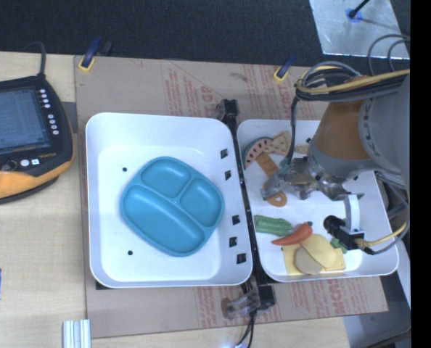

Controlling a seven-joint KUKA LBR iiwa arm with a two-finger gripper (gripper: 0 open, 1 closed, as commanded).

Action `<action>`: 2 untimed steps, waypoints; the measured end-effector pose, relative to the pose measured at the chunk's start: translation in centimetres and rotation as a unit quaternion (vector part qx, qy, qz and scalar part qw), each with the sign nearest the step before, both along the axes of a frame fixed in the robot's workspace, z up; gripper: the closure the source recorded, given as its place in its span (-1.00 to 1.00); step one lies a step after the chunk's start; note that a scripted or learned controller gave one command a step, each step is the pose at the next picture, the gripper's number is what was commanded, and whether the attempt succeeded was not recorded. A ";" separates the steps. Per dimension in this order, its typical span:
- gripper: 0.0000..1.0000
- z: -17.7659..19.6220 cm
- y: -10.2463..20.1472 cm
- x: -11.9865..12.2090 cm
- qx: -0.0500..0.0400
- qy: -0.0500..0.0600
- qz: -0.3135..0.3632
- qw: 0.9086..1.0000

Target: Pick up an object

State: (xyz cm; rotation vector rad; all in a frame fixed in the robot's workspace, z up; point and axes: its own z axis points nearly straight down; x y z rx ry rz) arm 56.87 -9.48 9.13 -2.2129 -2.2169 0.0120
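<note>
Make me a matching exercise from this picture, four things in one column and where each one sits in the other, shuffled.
Things:
1. blue divided plastic plate
2. red toy chili pepper
3. handheld control pendant with a screen
4. two-finger gripper

Places:
A. on the bench, left of both bins
B. over the right bin's middle
C. in the left bin
D. near the right bin's front edge

Pairs: 1-C, 2-D, 3-A, 4-B

You are looking down on a light wood bench (34,267) covered in its middle by a brown cardboard sheet (172,85), held at the far edge by two clamps (91,55). Beyond the bench lies dark carpeted floor (165,13) bearing a pale panel (350,13). A teach pendant (19,140) rests at your left.
</note>
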 end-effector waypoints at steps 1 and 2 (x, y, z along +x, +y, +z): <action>1.00 1.2 -0.1 0.5 -0.001 -0.004 0.001 1.000; 1.00 10.7 7.6 3.7 0.001 -0.011 0.005 1.000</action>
